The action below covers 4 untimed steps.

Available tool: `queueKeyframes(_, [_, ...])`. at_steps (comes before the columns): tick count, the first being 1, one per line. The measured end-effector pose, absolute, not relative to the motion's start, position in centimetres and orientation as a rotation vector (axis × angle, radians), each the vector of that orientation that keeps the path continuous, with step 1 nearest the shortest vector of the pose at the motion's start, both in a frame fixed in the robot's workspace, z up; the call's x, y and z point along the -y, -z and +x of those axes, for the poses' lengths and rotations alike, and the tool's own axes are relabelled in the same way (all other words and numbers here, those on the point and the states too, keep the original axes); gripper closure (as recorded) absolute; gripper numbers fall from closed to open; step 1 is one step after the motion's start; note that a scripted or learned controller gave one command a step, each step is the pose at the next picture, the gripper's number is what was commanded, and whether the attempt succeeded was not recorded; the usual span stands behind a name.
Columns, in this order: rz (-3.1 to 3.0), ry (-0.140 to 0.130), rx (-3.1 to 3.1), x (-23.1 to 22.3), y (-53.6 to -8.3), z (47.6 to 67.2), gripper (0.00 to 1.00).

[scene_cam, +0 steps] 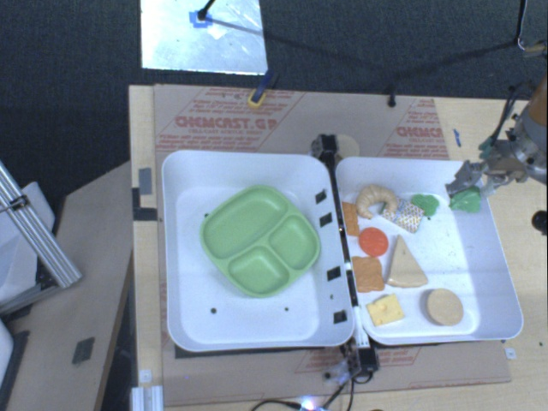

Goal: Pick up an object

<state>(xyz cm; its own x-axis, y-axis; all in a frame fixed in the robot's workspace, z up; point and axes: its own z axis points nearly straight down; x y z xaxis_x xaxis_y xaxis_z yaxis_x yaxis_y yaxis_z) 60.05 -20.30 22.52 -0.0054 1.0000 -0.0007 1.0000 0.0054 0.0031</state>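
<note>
My gripper (465,188) hangs over the far right part of the right bin (492,255), reaching in from the right. A small green toy piece (466,200) sits at its fingertips and looks pinched between them. Left of it in the bin lie another green piece (424,204), a tan croissant (377,198) and a patterned wrapped item (403,217). Nearer the front lie a red-orange disc (373,241), an orange toast square (368,273), a pale wedge (407,265), a yellow cube (385,309) and a round tan biscuit (444,306).
The left bin (184,315) holds a green divided plate (259,240). A black-clipped divider (336,229) runs between the bins. An orange cracker (349,217) lies against it. A shiny metal sheet (204,24) lies beyond the bench.
</note>
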Motion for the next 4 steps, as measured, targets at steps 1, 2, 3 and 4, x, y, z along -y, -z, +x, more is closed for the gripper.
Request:
queueKeyframes(1, [2.216, 0.0, -2.224, 15.2, -21.8, 58.9, 1.0])
queueKeyframes(2, [2.215, 0.0, -2.227, 9.8, -21.1, 58.6, 1.0])
queueKeyframes(3, [2.215, 0.0, -2.228, 4.2, -21.0, 57.7, 1.0])
queueKeyframes(4, [2.213, -0.002, -2.229, -0.3, -21.5, 57.9, 1.0])
